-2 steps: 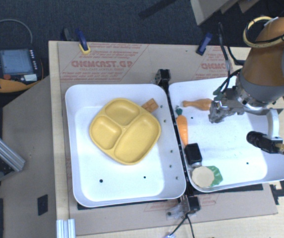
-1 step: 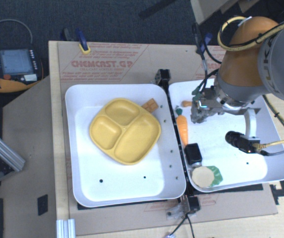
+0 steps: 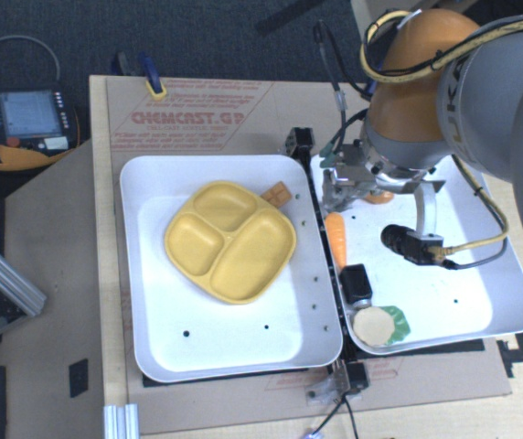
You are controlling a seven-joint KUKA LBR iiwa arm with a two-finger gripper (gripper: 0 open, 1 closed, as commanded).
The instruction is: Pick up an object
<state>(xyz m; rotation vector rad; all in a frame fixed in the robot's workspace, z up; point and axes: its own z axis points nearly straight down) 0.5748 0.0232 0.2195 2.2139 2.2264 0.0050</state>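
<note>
My gripper (image 3: 346, 190) hangs over the back left corner of the right bin (image 3: 481, 273), under the grey arm with its orange band. Just in front of it an orange carrot (image 3: 335, 239) lies lengthwise along the bin's left wall, its far end close below the gripper. A small black block (image 3: 355, 283) lies in front of the carrot. A round cream and green piece (image 3: 380, 326) rests at the front left corner. A bit of something orange (image 3: 382, 196) shows under the wrist, mostly hidden.
The left bin (image 3: 152, 318) holds a yellow divided plate (image 3: 230, 240) with a small brown block (image 3: 277, 194) at its back right edge. A black cable fitting (image 3: 411, 243) with a yellow lead hangs from the arm over the right bin.
</note>
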